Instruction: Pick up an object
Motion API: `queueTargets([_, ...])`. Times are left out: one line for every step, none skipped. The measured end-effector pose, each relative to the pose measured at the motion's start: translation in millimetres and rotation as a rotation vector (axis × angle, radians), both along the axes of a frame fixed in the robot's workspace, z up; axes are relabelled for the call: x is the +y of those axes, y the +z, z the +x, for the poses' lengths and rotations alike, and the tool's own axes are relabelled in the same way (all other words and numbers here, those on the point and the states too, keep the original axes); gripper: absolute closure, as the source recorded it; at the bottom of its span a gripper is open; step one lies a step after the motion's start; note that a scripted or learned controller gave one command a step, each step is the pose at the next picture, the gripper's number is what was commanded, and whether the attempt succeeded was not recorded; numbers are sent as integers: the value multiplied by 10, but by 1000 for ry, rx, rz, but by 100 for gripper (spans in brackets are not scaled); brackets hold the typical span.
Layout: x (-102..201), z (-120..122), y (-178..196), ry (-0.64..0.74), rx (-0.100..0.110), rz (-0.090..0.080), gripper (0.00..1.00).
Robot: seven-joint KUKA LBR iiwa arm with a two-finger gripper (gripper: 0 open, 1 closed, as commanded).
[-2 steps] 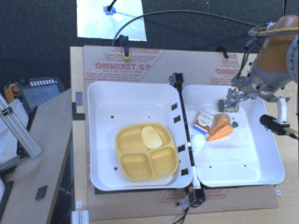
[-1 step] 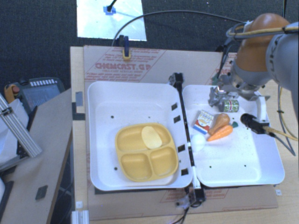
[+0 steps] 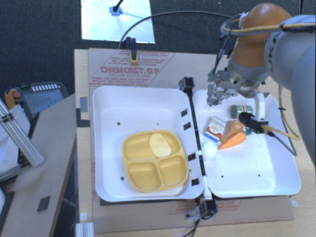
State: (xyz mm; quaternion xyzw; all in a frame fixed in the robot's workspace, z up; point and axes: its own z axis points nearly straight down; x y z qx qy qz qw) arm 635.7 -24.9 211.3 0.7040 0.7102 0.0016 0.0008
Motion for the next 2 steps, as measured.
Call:
queueTargets([534,128,141,1,0,1,100])
queueTargets([1121,132,75,2,2,1,100])
